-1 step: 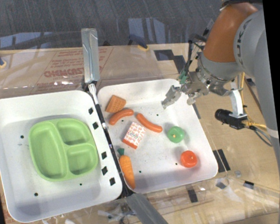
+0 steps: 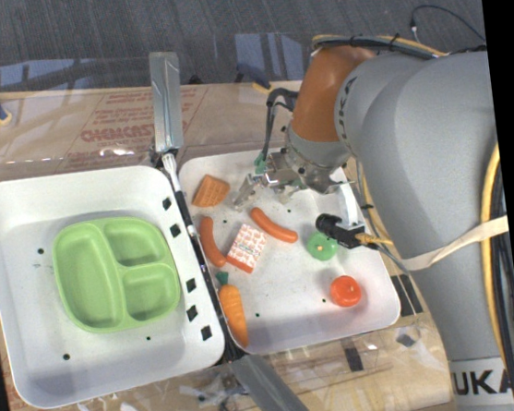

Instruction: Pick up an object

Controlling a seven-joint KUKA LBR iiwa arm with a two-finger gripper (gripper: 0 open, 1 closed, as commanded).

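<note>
My gripper [image 2: 256, 184] is over the far part of the right bin [image 2: 381, 310], between an orange wedge [image 2: 210, 192] on its left and an orange-red sausage [image 2: 273, 226] just in front of it. Nothing is visibly held. Also in this bin are a second sausage [image 2: 208, 241] along the left wall, a red-and-white box [image 2: 246, 246], a green round piece [image 2: 321, 246], a red tomato [image 2: 345, 290] and a carrot [image 2: 234, 314] at the near left corner.
The left bin [image 2: 17, 369] holds a green divided plate [image 2: 116, 271]. A grey divider [image 2: 168, 108] runs between the bins. The arm's grey body [image 2: 421, 180] covers the right bin's right side.
</note>
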